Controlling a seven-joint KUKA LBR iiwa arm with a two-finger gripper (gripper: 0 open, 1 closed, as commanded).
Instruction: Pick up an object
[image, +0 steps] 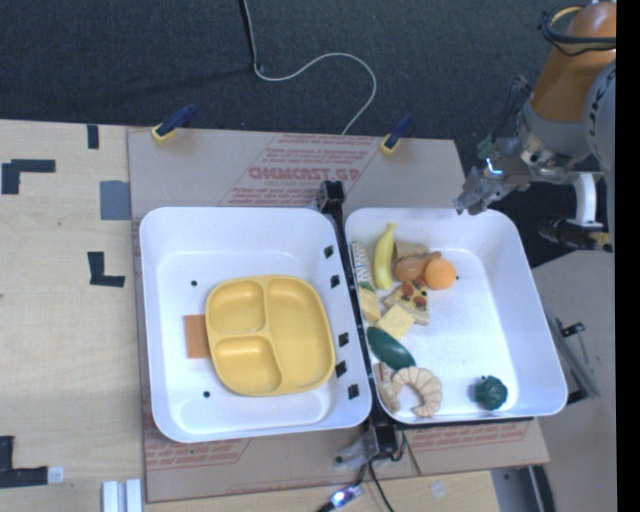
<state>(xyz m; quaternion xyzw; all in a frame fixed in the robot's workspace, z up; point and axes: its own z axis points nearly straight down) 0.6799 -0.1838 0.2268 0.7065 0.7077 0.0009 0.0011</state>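
Observation:
The right bin (520, 300) holds a pile of toy food along its left side: a yellow banana (384, 255), a brown potato-like piece (408, 268), an orange (439, 273), yellow cheese pieces (395, 322), a dark green vegetable (390, 349) and a pale shrimp (418, 388). A dark green round piece (490, 392) lies alone near the front right corner. My gripper (478, 193) hangs above the bin's far right rim, well away from the pile, with nothing seen between its fingers.
The left bin (170, 300) holds a yellow divided plate (270, 333) and an orange-brown flat piece (195, 336) beside it. Both bins rest on a cardboard sheet (290, 170) held by clamps. A white cable (310, 65) loops behind.

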